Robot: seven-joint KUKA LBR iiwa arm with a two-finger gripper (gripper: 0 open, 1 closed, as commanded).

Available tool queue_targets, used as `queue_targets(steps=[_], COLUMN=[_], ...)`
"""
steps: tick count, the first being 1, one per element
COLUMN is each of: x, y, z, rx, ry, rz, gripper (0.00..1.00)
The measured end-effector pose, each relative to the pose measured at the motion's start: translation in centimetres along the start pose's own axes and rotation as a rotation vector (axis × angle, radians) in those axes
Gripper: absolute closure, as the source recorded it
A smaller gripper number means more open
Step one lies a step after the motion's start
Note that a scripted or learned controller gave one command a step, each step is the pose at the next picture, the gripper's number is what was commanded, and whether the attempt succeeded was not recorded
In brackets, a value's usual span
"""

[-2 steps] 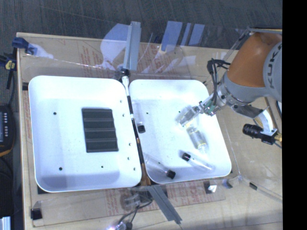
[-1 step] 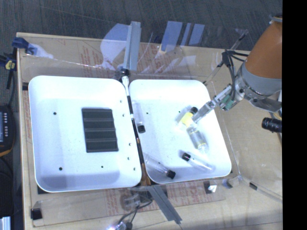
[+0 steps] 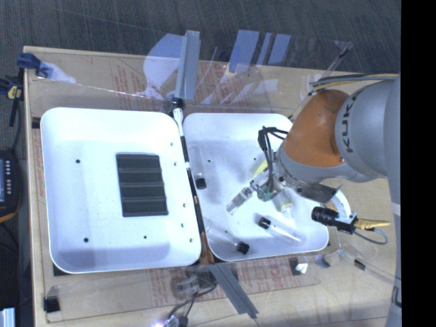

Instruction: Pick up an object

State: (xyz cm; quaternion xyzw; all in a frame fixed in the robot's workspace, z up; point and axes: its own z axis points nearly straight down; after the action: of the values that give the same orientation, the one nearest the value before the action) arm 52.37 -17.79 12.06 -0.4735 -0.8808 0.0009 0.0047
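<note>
My gripper [image 3: 263, 191] hangs low over the middle of the right bin [image 3: 225, 131], under the grey wrist with the orange band. A small greenish and yellow thing [image 3: 261, 184] sits right at the gripper, and whether it is held is hidden. A silvery piece [image 3: 240, 200] lies just left of the gripper. A clear tube with a black cap [image 3: 276, 227] lies just below it. Another clear tube with a black end [image 3: 234, 244] rests near the bin's front wall. A small black block [image 3: 200, 182] sits by the bin's left wall.
The left bin [image 3: 68, 135] holds a dark ribbed rectangular slab [image 3: 142, 184] near its middle. Clear plastic sheets [image 3: 204, 67] stand behind the bins. The arm's body covers the right bin's right side.
</note>
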Motion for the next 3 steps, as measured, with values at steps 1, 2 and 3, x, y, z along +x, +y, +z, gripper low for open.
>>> queue_targets(steps=[1,2,3], x=[1.3,1.4,-0.9], y=[8.3,8.4,8.2], z=[2.4,1.7,-2.8], rx=[-0.004,-0.002,-0.004], ry=[-0.015,-0.010,-0.006], rz=[-0.057,-0.061,-0.077], gripper=[0.00,1.00,1.00])
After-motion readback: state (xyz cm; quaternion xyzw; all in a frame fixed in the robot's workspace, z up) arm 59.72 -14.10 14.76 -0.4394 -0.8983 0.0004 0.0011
